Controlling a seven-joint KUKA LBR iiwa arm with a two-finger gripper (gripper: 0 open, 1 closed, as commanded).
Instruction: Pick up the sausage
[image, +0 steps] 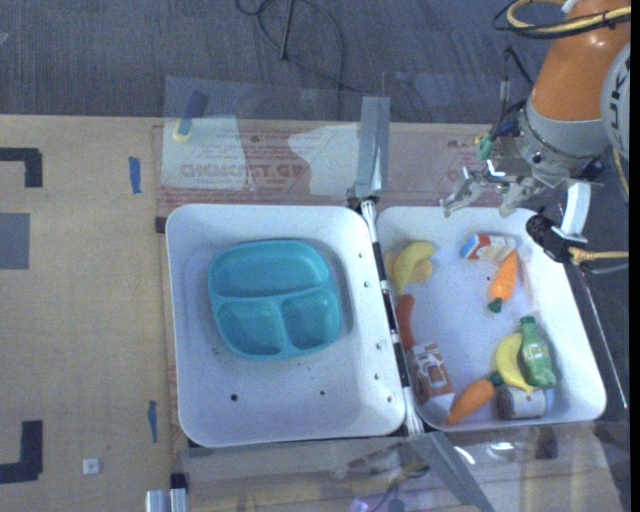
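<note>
Hand (487, 196) hangs open, gripping nothing. Thin reddish-brown sausage (404, 320) lies well below-left of it, against the right white bin's (585, 345) wall.

Wooden bench (80, 300) — dark carpet (120, 50)

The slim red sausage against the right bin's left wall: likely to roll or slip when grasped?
The slim red sausage looks rounded and smooth, so it may roll or slip. It lies along the right white bin wall, probably hampering finger placement. The gripper hovers away.
</note>
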